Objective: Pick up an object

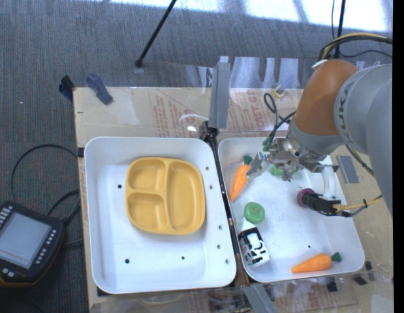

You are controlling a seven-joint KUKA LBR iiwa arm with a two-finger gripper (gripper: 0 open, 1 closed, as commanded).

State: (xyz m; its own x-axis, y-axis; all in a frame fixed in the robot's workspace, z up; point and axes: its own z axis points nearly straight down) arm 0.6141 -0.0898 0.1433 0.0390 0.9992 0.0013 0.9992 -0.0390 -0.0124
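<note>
**A:** Where is the arm [348, 109] right now?

**B:** It reaches in over the right bin [355, 240], with the pincer [275, 163] low near that bin's far left corner. Whether it is wide or narrow I cannot tell (the wrist hides much of it), and nothing shows clearly between the tips.

**A:** What lies near it?

**B:** A carrot [239, 180] lies just beside it, along the bin's left wall, leaf end toward the far edge. A small green piece [277, 171] sits right under the pincer; touching or not, I cannot say.

**A:** And the rest of that bin?

**B:** A round green lid-like object [254, 212] lies near the middle-left. A black-and-white box [254, 248] rests at the near left corner. A second carrot [314, 263] lies along the near edge toward the right corner. A dark purple piece [304, 197] sits by the right side, beside a black cable fitting.

**A:** The left bin?

**B:** The left bin [104, 240] carries a yellow divided plate [166, 195], set toward its far half, well apart from the pincer. Both bins sit side by side on the counter [143, 113].
</note>
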